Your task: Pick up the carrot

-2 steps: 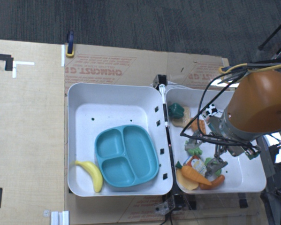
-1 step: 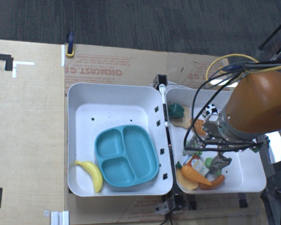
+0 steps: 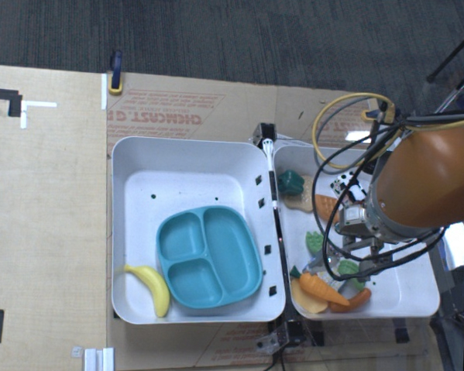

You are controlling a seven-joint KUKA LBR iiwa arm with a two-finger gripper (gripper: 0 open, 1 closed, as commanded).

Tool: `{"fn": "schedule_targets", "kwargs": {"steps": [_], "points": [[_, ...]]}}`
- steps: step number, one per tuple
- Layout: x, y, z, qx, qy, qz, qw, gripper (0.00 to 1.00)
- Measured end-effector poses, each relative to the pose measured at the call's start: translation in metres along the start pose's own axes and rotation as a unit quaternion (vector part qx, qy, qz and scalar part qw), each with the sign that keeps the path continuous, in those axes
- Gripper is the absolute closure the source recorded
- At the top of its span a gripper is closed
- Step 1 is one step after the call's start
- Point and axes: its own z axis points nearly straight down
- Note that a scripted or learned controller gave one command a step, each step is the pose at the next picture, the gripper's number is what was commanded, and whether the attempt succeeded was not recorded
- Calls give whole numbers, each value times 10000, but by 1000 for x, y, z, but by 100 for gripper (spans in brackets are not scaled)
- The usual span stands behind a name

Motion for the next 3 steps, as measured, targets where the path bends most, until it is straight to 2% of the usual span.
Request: {"fn": "schedule_targets", "kwargs": {"steps": [1, 2, 3], "points": [[45, -8, 75, 34, 38, -110, 9999, 0], [39, -13, 87, 120, 46, 540, 9985, 0], [51, -11, 95, 80, -6, 2065, 9784, 0]]}}
